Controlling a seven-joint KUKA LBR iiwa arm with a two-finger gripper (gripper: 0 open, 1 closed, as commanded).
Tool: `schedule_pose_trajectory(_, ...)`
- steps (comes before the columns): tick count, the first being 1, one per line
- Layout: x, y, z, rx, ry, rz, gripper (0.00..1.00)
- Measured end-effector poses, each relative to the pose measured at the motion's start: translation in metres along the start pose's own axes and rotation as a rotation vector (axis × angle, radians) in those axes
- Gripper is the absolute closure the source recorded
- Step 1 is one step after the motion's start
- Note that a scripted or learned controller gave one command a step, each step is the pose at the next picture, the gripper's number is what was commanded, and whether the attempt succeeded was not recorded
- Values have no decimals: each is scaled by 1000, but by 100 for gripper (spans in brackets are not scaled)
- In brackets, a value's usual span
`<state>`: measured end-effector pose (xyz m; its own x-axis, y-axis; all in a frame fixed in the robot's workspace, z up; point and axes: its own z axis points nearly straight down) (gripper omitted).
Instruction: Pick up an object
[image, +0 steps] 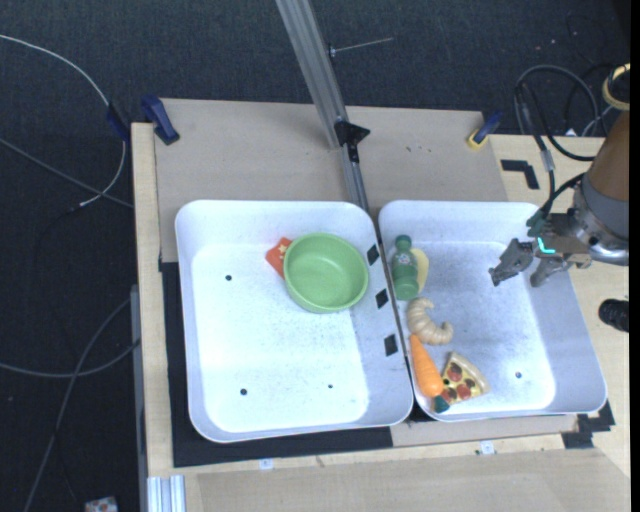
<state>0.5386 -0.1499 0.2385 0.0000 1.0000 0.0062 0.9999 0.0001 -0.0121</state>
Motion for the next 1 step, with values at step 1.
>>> schedule_pose_trajectory(1,0,1,-2,-5,-1,0,0)
